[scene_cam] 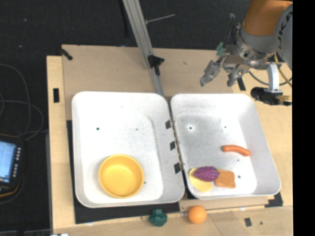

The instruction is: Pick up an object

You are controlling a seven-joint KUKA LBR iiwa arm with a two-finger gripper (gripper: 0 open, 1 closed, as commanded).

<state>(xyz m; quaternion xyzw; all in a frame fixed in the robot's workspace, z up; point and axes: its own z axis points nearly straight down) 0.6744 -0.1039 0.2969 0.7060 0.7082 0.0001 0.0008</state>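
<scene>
My gripper [221, 77] hangs above the far edge of the right bin [216, 107], its two fingers spread apart with nothing between them. In the right bin lie an orange carrot-like stick [236, 150] near the right wall, a purple grape bunch [205, 173] resting on a pale yellow piece [198, 182], and an orange-brown piece [226, 179] beside them at the near edge. A yellow bowl [121, 175] sits at the near side of the left bin [118, 117].
An orange ball [197, 214] and a small green object [158, 218] lie on the bench in front of the bins. A slanted metal pole [140, 31] rises behind the bins. A tablet [7, 163] sits at the far left.
</scene>
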